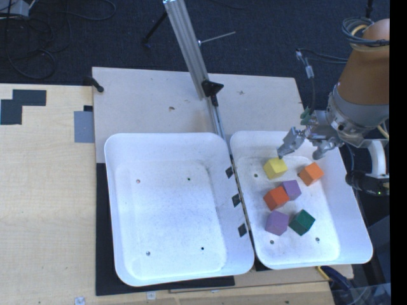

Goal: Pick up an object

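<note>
The small yellow cube [275,168], probably light and rigid (foam or wood, hard to say), sits in the right white bin [346,234] just below the gripper [304,144], whose fingers hang spread and empty, and its flat opposite faces suit a pinch.

Robotics lab, white bins [121,151] on bench [44,170], floor cables [38,5]

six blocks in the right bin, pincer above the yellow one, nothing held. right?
Not quite: the camera view shows five blocks in the right bin, not six: yellow block, orange block, red-orange block, purple block and green block. The rest stands: the pincer is above the yellow one, nothing held.
</note>
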`<state>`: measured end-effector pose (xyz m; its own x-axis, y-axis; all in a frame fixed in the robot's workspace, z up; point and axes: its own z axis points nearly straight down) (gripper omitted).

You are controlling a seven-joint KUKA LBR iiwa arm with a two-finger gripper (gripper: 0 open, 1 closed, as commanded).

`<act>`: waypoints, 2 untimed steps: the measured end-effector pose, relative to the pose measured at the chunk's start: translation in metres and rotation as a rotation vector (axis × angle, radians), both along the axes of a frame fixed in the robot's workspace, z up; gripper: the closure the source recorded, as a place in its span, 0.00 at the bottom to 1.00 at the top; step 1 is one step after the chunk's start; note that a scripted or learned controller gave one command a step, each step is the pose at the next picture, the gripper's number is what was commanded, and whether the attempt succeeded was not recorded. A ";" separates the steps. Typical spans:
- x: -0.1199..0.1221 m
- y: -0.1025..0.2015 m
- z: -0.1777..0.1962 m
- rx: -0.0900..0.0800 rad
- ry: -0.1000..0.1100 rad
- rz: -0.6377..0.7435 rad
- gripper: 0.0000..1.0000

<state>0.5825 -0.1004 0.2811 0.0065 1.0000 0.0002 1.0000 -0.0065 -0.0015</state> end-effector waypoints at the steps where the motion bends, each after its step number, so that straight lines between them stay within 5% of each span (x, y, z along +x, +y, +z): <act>1: -0.003 0.004 -0.168 0.002 0.008 0.007 0.00; 2: 0.014 0.039 -0.086 0.001 -0.007 0.010 0.00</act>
